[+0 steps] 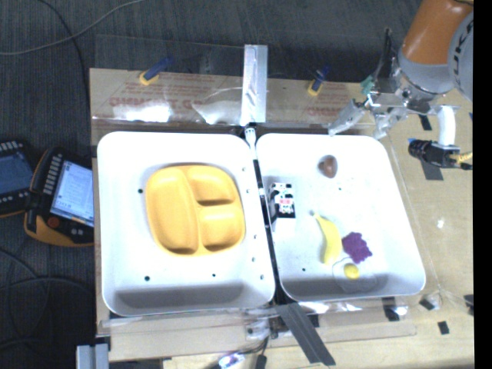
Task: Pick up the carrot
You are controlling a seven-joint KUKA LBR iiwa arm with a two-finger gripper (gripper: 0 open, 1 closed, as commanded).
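My gripper [367,104] hangs above the bench just beyond the far right corner of the right bin [400,206], with nothing seen in it. The grey arm with its orange band [432,21] comes in from the upper right. Inside the right bin lie a small brown rounded object [328,165] near the far wall, a black-and-white small item [282,198] by the left wall, a yellow banana [330,237], a purple grape bunch [357,245] and a small yellow piece [350,270] near the front.
The left bin [115,206] holds a yellow divided plate [194,208]. A clear bag [219,110] and yellow clamps [154,70] sit behind the bins. A handheld pendant [61,198] rests on the floor at left.
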